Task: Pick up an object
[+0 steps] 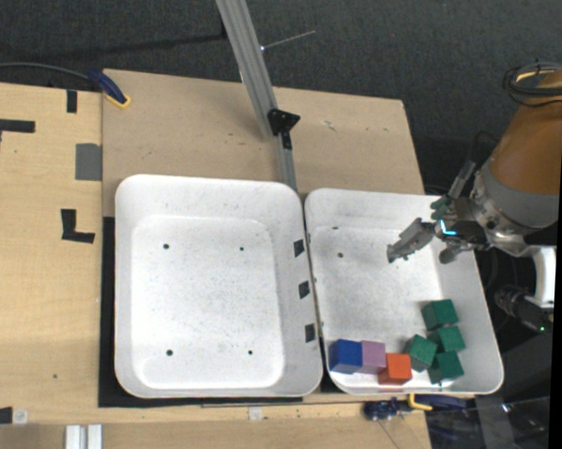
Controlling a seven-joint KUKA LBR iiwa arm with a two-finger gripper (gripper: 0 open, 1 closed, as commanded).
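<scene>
Claw (pixel 429 241) hung over your right bin (pixel 357 209), fingers apart, nothing gripped; blocks (pixel 415 353) lay below it, pick not started.

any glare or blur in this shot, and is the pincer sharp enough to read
In the camera view the light is even and soft: no harsh glare on the left bin or right bin, only faint shadows along their rims. The blocks read crisp, such as the blue cube and orange cube. The pincer looks slightly soft and dark, so its state is unclear.
</scene>
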